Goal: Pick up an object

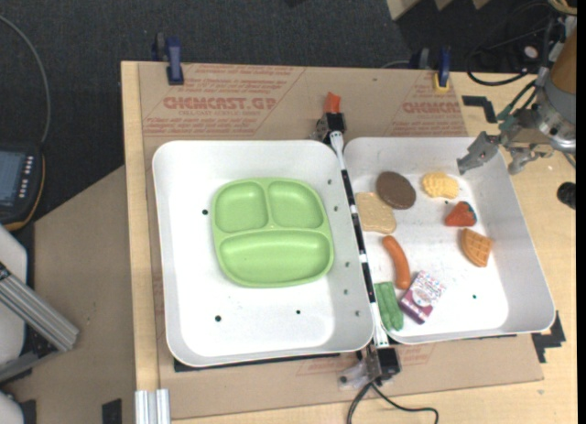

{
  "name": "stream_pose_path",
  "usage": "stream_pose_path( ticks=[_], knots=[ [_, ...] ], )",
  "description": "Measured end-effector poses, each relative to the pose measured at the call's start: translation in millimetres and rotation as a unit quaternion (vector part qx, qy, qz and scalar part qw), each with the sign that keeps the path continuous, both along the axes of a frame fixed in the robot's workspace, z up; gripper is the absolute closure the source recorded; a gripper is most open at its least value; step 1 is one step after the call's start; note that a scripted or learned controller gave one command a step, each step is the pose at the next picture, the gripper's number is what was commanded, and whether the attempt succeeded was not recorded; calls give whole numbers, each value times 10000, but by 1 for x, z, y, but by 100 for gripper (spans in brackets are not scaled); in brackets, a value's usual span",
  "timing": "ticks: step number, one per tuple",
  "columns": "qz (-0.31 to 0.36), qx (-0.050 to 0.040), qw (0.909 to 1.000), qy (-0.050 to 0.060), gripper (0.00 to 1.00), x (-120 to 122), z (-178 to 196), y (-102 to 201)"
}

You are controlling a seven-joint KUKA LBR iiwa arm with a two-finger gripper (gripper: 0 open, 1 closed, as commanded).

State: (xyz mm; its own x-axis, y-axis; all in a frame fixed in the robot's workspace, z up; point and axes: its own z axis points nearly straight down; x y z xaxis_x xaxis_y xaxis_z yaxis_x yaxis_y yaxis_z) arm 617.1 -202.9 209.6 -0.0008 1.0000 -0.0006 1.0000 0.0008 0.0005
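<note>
While jaws (499, 149) hover open: glossy round brown patty (396, 190), ridged waffle (475, 247).

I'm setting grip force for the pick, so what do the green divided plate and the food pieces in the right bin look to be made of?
Green divided plate: likely moulded plastic, matte with a soft sheen, one even colour. Brown patty, sausage and waffle: probably toy plastic or rubber, with flat, uniform colours; hardness can't be judged.

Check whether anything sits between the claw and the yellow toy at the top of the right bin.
Nothing visible does. The claw hangs over the right bin's upper right corner, and only bare white floor separates it from the yellow toy. The brown patty lies beyond, on the toy's far side.
</note>
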Motion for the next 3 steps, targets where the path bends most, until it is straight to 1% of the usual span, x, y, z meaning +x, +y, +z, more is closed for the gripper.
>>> stream_pose_path(
  ticks=[1, 2, 3],
  knots=[
    [-11, 10, 10000, 36, 0, -36, -54, -3],
    [0, 16, 10000, 28, 0, -23, -127, -9],
    [16, 50, 10000, 0, 0, -62, -124, -16]
  ],
)
